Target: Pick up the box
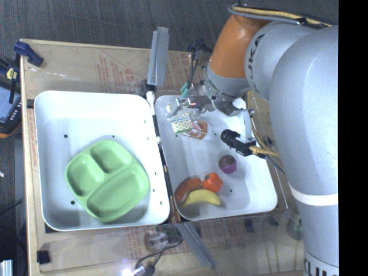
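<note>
You've got the gripper (185, 103) down at the far end of the right bin (261, 203), right over the small printed box (190, 125); I can't tell whether it has closed on it, so count the pick as not done. The box looks to be still on the bin floor, its print too small to read, and only part of "KUKA" on the arm (299, 96) is legible.

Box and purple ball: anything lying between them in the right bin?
Camera view shows bare white bin floor between the box and the purple ball.

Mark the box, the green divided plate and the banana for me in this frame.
box (190, 125): camera view, on its colourful printed top face.
green divided plate (107, 180): camera view, on the ridge between its compartments.
banana (202, 198): camera view, on the middle of its yellow body.
</note>
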Tool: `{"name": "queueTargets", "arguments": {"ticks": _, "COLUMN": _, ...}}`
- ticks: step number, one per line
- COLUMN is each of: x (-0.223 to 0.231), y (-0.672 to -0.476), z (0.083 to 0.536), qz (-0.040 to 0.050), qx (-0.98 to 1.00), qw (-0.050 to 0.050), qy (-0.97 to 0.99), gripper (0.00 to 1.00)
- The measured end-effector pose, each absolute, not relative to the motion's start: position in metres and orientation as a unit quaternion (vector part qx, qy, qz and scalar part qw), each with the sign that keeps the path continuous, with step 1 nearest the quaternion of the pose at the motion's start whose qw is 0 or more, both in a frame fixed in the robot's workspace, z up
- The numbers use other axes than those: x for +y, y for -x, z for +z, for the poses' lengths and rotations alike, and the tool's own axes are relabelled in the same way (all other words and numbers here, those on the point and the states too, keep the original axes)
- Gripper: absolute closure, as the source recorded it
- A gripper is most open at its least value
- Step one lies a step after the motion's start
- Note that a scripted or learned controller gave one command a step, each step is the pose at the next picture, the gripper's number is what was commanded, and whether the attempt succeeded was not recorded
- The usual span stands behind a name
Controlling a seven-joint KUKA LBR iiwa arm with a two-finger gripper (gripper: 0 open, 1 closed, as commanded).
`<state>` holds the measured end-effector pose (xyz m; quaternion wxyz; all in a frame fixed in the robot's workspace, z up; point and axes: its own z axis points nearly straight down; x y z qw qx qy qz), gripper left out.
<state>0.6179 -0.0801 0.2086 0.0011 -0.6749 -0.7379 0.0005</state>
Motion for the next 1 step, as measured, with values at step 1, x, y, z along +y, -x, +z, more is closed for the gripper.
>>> {"name": "queueTargets", "arguments": {"ticks": 1, "x": -0.0726, "y": -0.5459, "z": 0.1905, "qz": 0.0020, "qx": -0.690, "qw": 0.002, "qy": 0.723, "gripper": 1.00}}
